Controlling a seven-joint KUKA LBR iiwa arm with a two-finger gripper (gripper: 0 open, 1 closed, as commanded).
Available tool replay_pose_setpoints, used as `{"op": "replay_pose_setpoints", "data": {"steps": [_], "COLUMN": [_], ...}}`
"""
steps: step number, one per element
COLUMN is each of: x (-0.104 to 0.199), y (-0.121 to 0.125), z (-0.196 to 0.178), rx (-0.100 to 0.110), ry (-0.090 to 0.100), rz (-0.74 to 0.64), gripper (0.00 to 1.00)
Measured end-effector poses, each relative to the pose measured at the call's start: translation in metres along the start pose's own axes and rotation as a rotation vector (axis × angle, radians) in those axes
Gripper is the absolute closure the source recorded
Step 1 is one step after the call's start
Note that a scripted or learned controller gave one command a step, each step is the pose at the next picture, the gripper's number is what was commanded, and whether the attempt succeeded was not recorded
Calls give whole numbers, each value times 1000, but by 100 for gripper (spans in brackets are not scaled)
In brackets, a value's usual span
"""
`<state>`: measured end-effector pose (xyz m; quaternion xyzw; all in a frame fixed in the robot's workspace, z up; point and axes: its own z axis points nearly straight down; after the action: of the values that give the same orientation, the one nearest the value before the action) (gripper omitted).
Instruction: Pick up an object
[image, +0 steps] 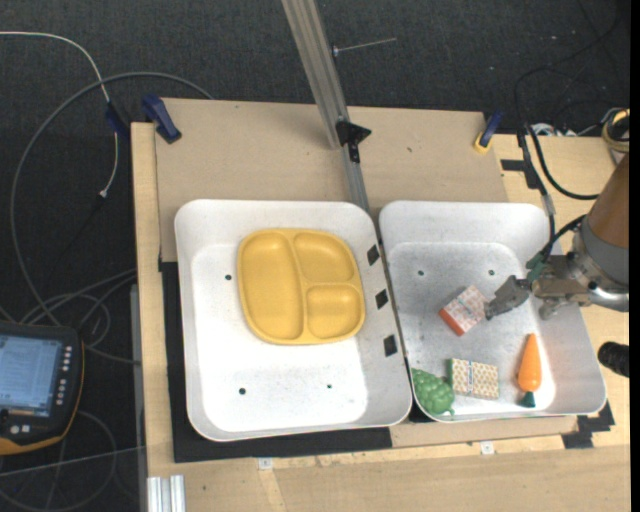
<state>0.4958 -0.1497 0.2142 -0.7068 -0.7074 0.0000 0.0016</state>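
Near the middle of the right bin (440, 222) lies a small red-and-white box (462, 310), tilted, with the jaws (506, 297) just beside its right edge; whether they are apart or together cannot be told. Toward that bin's front edge sit a patterned packet (474, 378), a green toy (433, 391) at the front left corner, and an orange carrot (529, 364) to the right. Across the divide, the left bin (205, 330) carries a yellow 3-compartment tray (300, 285). Both bins rest on the wooden worktop (250, 140).
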Motion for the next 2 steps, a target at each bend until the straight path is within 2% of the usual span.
{"op": "replay_pose_setpoints", "data": {"steps": [1, 2], "x": [0, 8], "y": [0, 5], "z": [0, 57], "rx": [-1, 5], "ry": [0, 1], "rz": [0, 0], "gripper": [0, 0]}}
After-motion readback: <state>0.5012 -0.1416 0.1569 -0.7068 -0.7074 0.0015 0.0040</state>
